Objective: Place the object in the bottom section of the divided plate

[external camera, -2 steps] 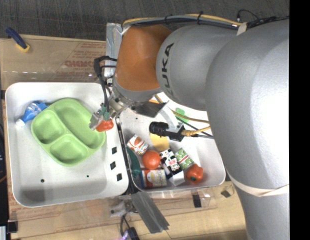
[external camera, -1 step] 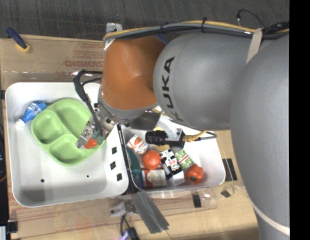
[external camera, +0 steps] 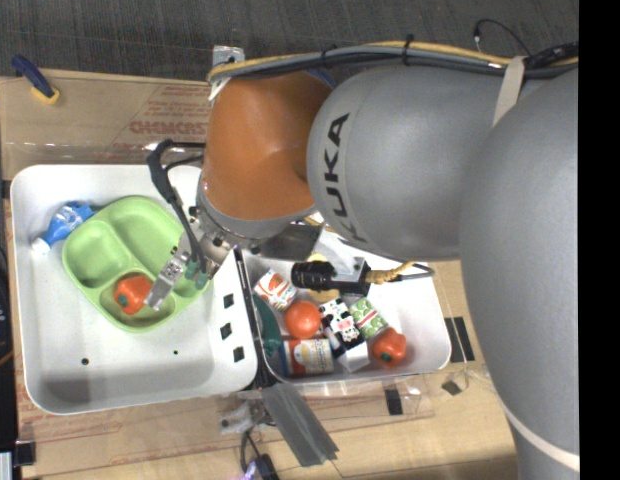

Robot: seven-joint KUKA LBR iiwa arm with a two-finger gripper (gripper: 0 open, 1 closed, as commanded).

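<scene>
Camera view: small orange-red tomato-like toy [external camera: 133, 293] already lies in the light-green divided plastic plate's [external camera: 95, 251] bottom section, just left of the released, empty gripper [external camera: 173, 279]; only withdrawal seems left.

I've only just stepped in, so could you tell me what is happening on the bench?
The grey arm's gripper is over the green divided plate in the left bin. An orange-red toy vegetable lies in the plate's bottom section, just beside the fingertips. More toy groceries sit piled in the right bin.
</scene>
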